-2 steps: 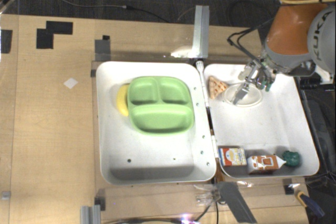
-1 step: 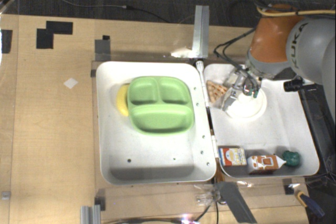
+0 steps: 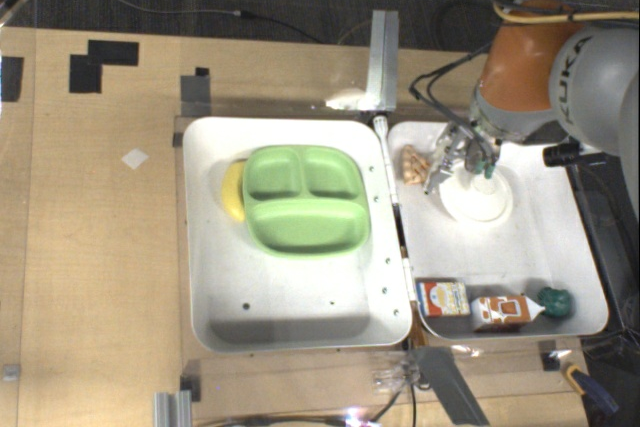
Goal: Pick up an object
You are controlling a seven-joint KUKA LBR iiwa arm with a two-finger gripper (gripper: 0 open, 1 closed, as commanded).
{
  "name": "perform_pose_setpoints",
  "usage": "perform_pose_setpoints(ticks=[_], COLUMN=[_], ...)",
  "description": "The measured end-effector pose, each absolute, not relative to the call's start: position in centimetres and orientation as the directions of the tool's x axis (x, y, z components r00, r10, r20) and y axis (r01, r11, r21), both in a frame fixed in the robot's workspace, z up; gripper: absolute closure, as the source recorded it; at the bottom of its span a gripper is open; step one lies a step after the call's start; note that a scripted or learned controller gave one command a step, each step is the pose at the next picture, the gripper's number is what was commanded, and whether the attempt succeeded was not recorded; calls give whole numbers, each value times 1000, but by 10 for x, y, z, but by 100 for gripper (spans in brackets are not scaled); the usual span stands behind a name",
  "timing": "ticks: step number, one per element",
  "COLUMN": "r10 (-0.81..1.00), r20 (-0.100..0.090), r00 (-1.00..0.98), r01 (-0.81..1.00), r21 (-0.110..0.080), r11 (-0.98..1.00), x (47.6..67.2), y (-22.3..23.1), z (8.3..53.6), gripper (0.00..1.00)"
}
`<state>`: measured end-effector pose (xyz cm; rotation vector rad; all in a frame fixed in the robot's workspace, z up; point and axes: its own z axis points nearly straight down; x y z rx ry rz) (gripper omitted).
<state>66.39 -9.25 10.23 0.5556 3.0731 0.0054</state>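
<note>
The state of the jaws could not be determined: the two-finger gripper (image 3: 462, 158) appeared as a small cluster of metal and cable, too indistinct to read, and nothing could be confirmed as held.

The light wooden bench (image 3: 90, 245) carried both bins. The grey arm with the orange band (image 3: 560, 75) entered from the right and reached over the upper part of the right-hand shallow white bin (image 3: 560, 245).

The left-hand shallow white bin (image 3: 290, 315) held a green plastic divided plate with three compartments (image 3: 303, 198), lying in the upper half of that bin. A yellow rounded object (image 3: 232, 192) protruded from beneath the plate's left edge; its identity could not be established.

In the right-hand bin, a white round dish-like object (image 3: 476, 198) sat just below the gripper, near the upper centre. A small tan, crumpled-looking item (image 3: 413, 165) lay at the upper left corner of that bin, just left of the gripper.

Along the front wall of the right-hand bin, three items lay in a row: a small red-and-white printed box (image 3: 442, 297) at the left, a brown-and-white carton lying on its side (image 3: 500, 312) beside it, and a small dark green rounded object (image 3: 555, 302) at the right, near the carton's end.
</note>
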Motion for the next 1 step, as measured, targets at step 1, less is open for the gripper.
perform_pose_setpoints(ticks=[1], r10=[286], r20=[-11], r00=[-958], r01=[286], r21=[4], r11=[958], x=[644], y=[-49], z=[188], gripper=[100])
